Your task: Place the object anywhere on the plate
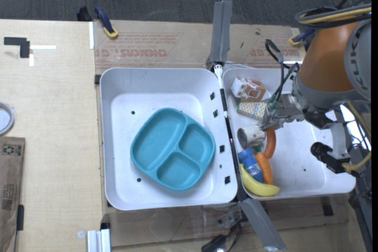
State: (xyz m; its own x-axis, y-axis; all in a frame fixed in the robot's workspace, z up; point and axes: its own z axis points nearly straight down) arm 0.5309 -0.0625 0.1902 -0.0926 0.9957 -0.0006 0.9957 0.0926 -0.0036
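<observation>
Yellow banana lower right bin, blue three-compartment plate left bin

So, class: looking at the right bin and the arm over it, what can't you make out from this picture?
- Gripper, camera view: finger state unreadable, too small and masked by the wrist.
- Pile in the right bin: items overlap, so several can't be identified.
- Arm: cut off by the frame's right side.

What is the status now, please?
Gripper low in right white bin, over toy pile. Blue three-compartment plastic plate in left white bin, bare. Nothing blocking plate.
</observation>
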